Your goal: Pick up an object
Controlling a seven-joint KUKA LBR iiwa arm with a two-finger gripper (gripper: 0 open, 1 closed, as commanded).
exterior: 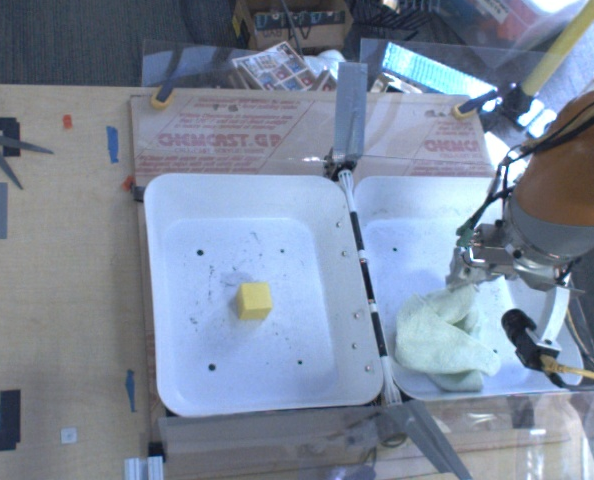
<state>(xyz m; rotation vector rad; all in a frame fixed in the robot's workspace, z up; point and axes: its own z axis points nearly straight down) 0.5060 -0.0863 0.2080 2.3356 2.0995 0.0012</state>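
From my seat I see two white bins side by side on the bench. In the left bin [177, 218] sits a small yellow block [254, 301], a little below the middle of the floor and well apart from every wall. It looks close to a cube, so it has no clear long axis; its edges are turned slightly off the lines of the bin walls, and one face is up.

In the right bin [407, 218] lies a crumpled pale cloth [442, 336], bunched against the near wall. Its longer side runs roughly from the bin's middle down toward the near right corner, and its upper end reaches up to the arm's tool.

The arm [567, 183] comes in from the right, its orange band above the grey wrist. The gripper [474, 268] hangs over the right bin, at the upper edge of the cloth and seemingly touching it. I cannot tell from this angle whether the claw is open or closed, nor whether any cloth is caught in it. The block is far from the gripper, across the divider [362, 258] between the bins.
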